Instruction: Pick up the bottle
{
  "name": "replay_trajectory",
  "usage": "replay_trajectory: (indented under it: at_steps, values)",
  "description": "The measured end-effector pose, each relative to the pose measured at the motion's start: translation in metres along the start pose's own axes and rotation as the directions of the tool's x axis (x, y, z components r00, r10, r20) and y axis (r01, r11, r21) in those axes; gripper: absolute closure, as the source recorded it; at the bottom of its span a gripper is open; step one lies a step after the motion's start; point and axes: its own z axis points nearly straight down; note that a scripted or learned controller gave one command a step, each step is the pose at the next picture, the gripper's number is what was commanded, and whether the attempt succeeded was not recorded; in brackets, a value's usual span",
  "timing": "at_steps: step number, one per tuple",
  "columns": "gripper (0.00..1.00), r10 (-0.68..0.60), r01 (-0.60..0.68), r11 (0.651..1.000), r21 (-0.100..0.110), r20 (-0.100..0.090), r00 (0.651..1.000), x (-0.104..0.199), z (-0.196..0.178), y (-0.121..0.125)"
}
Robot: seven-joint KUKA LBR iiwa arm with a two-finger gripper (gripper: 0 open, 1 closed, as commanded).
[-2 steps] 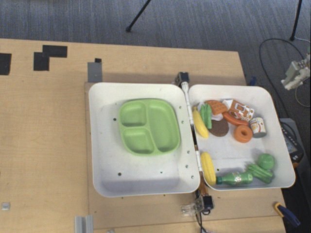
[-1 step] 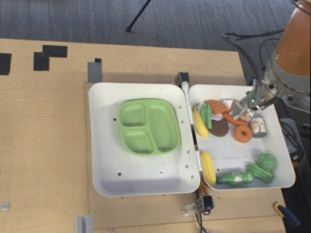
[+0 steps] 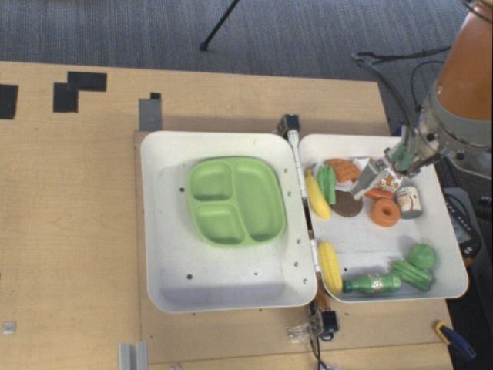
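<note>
Green bottle (image 3: pixel 373 284) lies on its side at near edge of right bin (image 3: pixel 454 272), btwn a corn cob (image 3: pixel 330 267) & green toy (image 3: pixel 416 267), while gripper (image 3: pixel 375 177) hovers well apart over far-side items, fingers spread, grasping nothing.

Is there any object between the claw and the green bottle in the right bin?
Yes. The claw hovers near the back of the right bin, and the bottle lies at the front wall. Between them lie a brown disc and an orange ring. From above, nothing covers the bottle.
</note>
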Motion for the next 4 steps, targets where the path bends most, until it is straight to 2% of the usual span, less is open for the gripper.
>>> replay_trajectory:
  at_steps: [1,2,3,4]
  values:
    - [0.0,0.414,-0.414,0.91,0.0,-0.001,0.91,0.043,-0.007,0.03]
    - [0.0,0.6,-0.6,0.8,0.0,0.0,0.8,0.018,-0.017,0.009]
    - [0.0,0.841,-0.841,0.542,0.002,0.001,0.542,0.033,-0.019,0.016]
    - [1.0,0.836,-0.836,0.548,-0.001,-0.001,0.548,0.033,-0.03,0.017]
